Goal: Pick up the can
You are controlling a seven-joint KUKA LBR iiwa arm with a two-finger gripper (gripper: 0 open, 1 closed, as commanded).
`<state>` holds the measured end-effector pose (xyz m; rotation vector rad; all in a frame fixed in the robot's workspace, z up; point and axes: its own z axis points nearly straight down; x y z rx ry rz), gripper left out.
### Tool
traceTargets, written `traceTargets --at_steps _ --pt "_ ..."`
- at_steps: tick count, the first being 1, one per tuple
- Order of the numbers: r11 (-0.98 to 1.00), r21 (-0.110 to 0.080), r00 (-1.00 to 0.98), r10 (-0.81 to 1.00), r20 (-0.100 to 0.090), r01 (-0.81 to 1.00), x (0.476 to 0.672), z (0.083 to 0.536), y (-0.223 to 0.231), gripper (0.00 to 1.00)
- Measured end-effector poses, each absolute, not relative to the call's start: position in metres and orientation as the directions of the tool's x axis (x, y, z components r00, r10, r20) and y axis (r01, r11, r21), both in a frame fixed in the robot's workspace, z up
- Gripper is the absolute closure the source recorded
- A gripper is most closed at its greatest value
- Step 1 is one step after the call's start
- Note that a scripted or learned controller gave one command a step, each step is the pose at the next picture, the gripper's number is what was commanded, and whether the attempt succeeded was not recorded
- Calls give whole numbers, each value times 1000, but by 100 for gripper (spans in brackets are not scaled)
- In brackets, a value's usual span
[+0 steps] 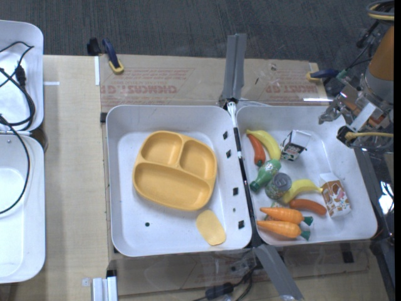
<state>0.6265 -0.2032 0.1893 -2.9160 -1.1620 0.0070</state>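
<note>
Camera view: small grey round metal can [280, 183] lies mid right-hand white bin [363, 187], wedged among toy produce; grey two-finger gripper [348, 119], at two o'clock, grip state unreadable, likely staging its approach.

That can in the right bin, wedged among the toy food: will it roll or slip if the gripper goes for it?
The can looks small, round and metallic, so probably stiff, smooth and somewhat slippery. It seems to lie tilted against the green bottle and a banana, so a nudge may roll it. The neighbours likely shift too.
</note>
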Motion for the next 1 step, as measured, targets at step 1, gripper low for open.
traceTargets --at_steps 1 --pt "-730 -2 730 683 -2 683 619 91 -172 0"
